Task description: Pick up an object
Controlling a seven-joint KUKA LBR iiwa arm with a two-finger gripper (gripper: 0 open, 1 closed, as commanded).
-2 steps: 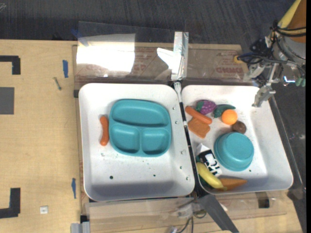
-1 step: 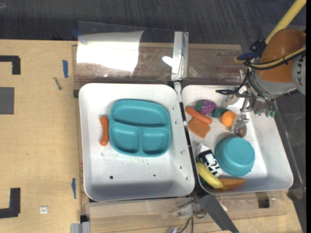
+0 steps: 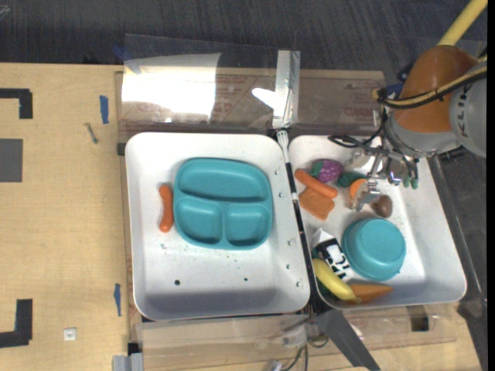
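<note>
My gripper hangs over the far part of the right bin, below the orange-banded wrist. Right beside it lie a small orange piece and a brown rounded piece. Further left in that bin are a purple toy, an orange carrot and an orange block. A teal bowl sits nearer the front, with a yellow banana and a black-and-white item to its left. I see nothing held in the gripper.
The left bin holds a teal divided plate and an orange sausage-shaped toy at the plate's left. A raised divider separates the bins. A clear plastic sheet stands behind them. Cables trail near the wrist.
</note>
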